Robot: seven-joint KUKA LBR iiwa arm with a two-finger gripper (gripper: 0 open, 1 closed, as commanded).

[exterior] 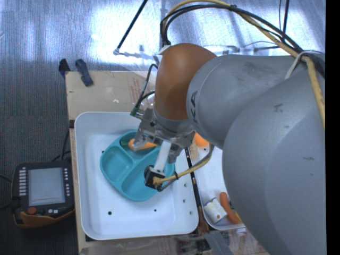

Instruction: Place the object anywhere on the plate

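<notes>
My fingers [144, 142] hang over the upper part of the teal plate [119, 169], at about 12 o'clock on it. An orange object [139, 144] sits right at them, over the top compartment of the plate. I cannot tell if the fingers are clenched on it or released, because my own wrist covers most of this place, and I also cannot tell if the object already rests on the plate or hangs just above it.

The object looks small and orange, with a rounded shape; I see only a part of it under my wrist. The plate is teal and has divided compartments. It lies tilted in the left white bin [95, 217], near the middle of the bin.

A small black part with a yellow cable [154, 178] hangs from my wrist at about 4 o'clock on the plate.

In the right white bin [212, 221], at about 4 o'clock from the plate and well apart from it, lie a white cup [215, 210] and an orange carrot-like thing [230, 207] just beside it. Another orange piece [200, 139] shows at the edge of my arm, at 3 o'clock from the fingers.

On the floor at 9 o'clock from the surface [101, 94] lies a control pendant [43, 191] with a grey screen
</notes>
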